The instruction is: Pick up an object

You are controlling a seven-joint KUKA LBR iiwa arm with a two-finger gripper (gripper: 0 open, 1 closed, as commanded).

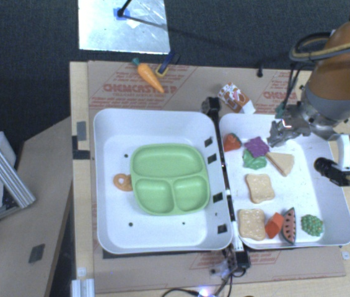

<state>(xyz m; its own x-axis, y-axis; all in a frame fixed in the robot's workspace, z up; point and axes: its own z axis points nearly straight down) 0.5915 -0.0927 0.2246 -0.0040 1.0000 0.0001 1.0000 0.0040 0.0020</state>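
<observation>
Object: purple toy food piece (257, 146), small, lumpy, in right bin (332, 193).
Gripper (275, 136): just beside it; grip state cannot be told.

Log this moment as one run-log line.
phase: approach | gripper: above right bin, near purple piece | hold: none seen | green tray: left bin

Green tray (165, 163) glossy plastic; bins (156, 119) smooth white
</observation>
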